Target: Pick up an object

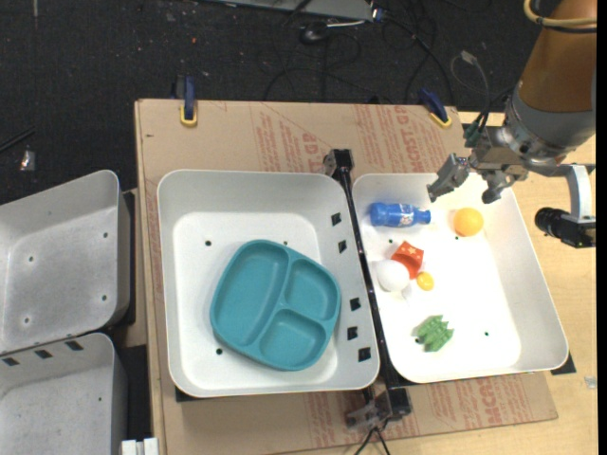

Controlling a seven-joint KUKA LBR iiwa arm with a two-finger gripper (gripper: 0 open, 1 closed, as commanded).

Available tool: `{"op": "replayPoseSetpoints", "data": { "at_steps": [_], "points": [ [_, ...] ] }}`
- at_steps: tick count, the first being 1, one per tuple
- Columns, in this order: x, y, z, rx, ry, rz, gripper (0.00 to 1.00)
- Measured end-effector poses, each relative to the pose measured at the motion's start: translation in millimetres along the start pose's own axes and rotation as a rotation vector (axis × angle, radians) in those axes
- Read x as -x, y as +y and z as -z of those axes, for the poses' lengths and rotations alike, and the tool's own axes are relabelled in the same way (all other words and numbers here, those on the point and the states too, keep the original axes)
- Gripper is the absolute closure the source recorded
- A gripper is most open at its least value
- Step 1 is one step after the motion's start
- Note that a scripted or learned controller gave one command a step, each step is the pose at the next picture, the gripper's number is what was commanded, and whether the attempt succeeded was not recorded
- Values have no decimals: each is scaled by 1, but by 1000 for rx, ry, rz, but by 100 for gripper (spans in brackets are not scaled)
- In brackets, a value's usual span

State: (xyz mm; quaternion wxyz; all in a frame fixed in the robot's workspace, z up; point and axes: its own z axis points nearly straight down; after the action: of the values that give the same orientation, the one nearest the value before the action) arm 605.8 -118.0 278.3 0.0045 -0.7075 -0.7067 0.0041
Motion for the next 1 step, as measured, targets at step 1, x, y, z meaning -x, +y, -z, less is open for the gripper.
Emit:
{"op": "replayPoseSetpoints", "data": {
  "at_steps": [1],
  "points": [
    [0, 2, 7, 12, -1, 2, 0]
  ]
}}
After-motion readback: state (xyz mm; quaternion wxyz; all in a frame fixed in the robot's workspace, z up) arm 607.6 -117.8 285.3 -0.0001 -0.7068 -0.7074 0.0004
